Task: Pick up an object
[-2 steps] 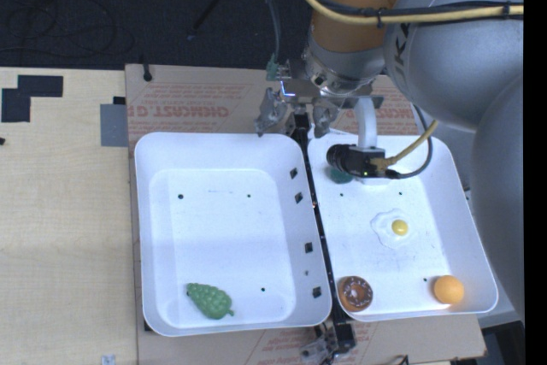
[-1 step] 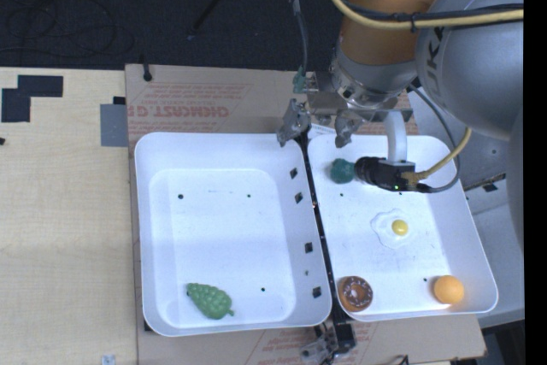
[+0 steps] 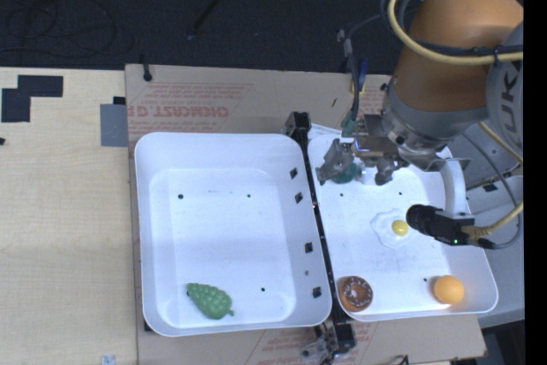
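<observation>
Two white bins: the left bin (image 3: pixel 162 184) holds one green grape bunch (image 3: pixel 209 301) near its front edge. The right bin (image 3: pixel 479 286) holds one fried egg (image 3: pixel 395 228), one chocolate doughnut (image 3: pixel 355 293), one orange (image 3: pixel 448 290). The gripper (image 3: pixel 352 167) hangs at its back-left corner, closed on a teal object (image 3: pixel 346 175).

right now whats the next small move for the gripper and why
Probably close and lift: the gripper sits low at the right bin's upper left, over a teal thing. Whether it holds it is unclear.
</observation>
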Action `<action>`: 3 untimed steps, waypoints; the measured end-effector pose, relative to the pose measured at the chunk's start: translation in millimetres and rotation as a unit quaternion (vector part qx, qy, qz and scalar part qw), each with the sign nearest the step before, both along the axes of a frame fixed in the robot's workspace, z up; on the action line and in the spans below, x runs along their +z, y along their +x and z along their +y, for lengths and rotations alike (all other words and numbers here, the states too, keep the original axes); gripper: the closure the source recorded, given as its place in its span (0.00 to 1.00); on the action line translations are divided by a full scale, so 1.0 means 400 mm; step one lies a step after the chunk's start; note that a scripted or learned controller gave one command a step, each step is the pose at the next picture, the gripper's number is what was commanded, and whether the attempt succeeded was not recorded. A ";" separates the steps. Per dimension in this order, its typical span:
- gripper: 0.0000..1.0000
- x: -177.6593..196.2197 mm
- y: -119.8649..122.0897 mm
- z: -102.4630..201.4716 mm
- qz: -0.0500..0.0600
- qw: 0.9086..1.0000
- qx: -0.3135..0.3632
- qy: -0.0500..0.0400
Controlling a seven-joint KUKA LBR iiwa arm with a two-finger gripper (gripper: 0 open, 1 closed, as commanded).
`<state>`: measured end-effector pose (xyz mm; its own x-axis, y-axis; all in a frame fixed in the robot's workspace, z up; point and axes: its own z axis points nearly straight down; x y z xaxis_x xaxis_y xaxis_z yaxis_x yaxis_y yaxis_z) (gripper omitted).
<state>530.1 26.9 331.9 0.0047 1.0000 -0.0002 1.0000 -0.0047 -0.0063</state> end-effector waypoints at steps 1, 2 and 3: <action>0.00 0.141 0.022 0.254 -0.005 1.000 0.007 0.001; 0.00 -0.234 -0.023 0.132 0.006 1.000 0.000 -0.002; 0.00 -0.347 -0.145 -0.074 0.003 1.000 -0.002 -0.001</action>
<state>471.9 -2.7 193.1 0.0089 1.0000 -0.0015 0.9999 -0.0089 -0.0131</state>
